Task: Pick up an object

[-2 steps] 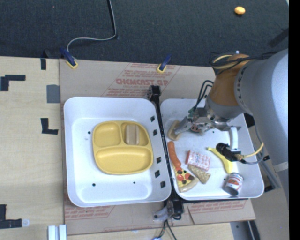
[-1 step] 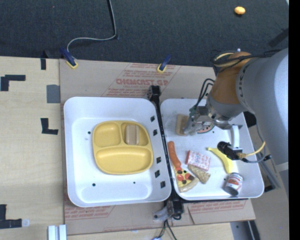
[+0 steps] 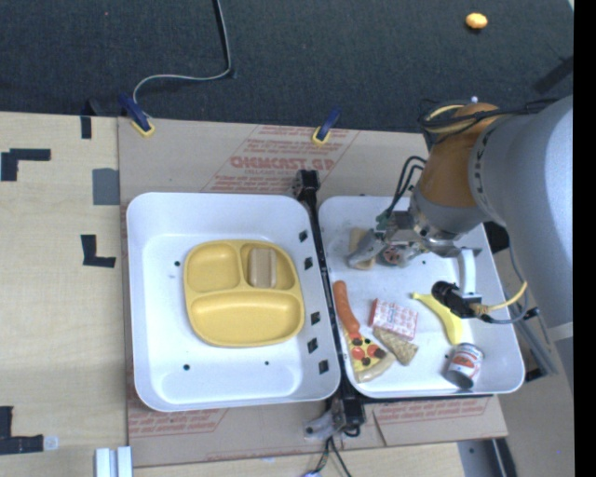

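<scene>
- Here, from my remote station, I see the arm reaching in from the right over the right bin, its orange band sitting above the wrist.
- The gripper is low in the back part of the right bin, just beside a small tan-grey object near the divider; I cannot tell whether it is clenched or released, nor whether it touches that object.
- In the same bin, toward the front, I see a banana, with a small can lying near the front right corner.
- A pink-and-white packet sits near the middle, with a brownish wedge just in front of it.
- A hot dog lies along the left side, and a pizza slice sits at its front end.
- The left bin bears a yellow divided plate, with a tan piece in its back right compartment.
- Beyond the bins, a small orange ball rests on the dark floor.
</scene>
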`<state>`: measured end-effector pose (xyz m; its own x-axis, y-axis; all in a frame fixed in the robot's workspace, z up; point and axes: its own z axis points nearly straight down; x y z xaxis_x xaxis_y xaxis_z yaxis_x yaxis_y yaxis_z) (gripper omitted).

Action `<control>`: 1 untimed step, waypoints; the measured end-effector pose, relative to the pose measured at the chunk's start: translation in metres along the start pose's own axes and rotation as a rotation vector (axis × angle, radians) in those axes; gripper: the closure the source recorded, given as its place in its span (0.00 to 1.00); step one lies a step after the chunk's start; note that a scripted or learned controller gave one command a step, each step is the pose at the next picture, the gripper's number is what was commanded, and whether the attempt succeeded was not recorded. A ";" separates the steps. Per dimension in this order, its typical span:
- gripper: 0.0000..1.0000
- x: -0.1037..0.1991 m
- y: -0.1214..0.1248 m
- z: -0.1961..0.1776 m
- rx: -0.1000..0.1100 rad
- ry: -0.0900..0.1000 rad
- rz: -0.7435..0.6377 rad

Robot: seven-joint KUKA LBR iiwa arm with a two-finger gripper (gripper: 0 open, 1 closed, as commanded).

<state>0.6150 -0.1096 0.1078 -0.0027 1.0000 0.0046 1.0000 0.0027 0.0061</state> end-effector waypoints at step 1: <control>1.00 0.001 0.000 -0.009 0.001 0.001 -0.001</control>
<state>0.6147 -0.1088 0.1169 -0.0036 1.0000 0.0060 1.0000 0.0035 0.0047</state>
